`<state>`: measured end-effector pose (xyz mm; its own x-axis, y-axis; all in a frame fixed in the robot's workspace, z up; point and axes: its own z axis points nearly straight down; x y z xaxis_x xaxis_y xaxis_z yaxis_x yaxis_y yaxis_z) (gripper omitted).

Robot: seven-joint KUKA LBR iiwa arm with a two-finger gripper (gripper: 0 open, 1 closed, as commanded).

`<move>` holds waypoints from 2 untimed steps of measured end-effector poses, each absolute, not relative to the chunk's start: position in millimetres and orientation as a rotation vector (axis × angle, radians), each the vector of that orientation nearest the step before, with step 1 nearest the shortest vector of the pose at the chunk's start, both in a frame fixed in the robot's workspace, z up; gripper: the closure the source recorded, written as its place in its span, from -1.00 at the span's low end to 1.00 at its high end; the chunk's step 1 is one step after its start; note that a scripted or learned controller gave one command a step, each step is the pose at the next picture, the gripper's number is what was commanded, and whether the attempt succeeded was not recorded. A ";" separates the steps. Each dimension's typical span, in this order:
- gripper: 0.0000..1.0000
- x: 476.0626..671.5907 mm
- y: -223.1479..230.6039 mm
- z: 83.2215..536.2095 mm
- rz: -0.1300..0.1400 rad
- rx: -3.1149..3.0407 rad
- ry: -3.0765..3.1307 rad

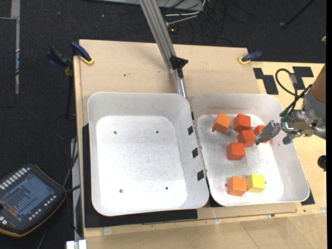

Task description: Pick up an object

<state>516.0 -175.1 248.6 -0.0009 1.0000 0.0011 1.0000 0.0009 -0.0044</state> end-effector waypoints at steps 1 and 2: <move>-1.00 516.8 -175.1 250.6 0.001 -2.221 -2.222; -1.00 512.8 -183.8 201.0 0.005 -2.220 -2.217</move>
